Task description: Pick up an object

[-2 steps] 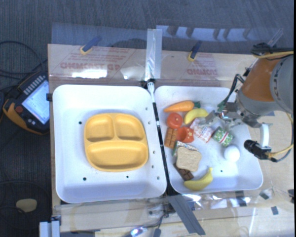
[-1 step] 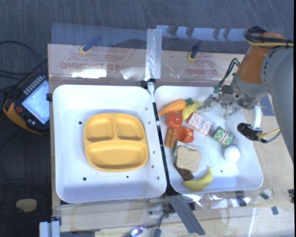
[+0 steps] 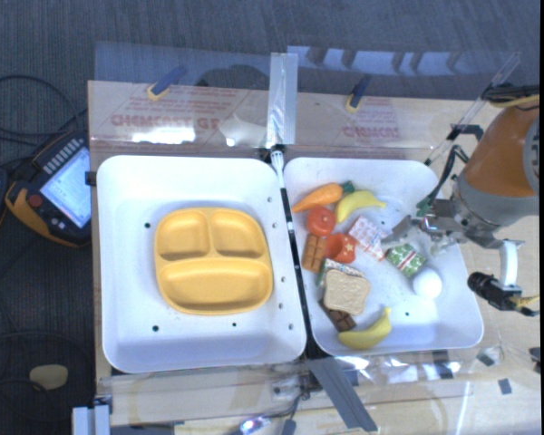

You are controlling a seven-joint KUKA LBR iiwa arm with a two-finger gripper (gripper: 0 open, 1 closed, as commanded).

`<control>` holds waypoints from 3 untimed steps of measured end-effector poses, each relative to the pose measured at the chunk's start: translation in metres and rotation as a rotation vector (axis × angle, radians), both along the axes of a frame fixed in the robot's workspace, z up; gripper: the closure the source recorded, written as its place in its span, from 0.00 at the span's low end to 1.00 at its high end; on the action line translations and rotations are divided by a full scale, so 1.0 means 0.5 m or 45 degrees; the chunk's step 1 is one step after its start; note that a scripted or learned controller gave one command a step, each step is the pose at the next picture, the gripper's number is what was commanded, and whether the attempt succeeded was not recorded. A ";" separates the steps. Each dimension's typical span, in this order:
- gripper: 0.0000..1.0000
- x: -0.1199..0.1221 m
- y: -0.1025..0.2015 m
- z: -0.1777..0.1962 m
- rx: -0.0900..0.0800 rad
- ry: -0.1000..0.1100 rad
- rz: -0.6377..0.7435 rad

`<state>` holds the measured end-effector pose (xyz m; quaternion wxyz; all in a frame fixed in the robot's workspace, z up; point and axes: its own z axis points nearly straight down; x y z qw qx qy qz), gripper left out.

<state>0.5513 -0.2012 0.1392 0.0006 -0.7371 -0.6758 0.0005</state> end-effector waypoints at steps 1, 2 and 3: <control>0.00 0.019 0.003 -0.091 -0.001 -0.020 -0.009; 1.00 0.027 0.004 -0.063 -0.002 -0.035 -0.008; 1.00 0.012 -0.015 -0.060 -0.001 -0.007 -0.167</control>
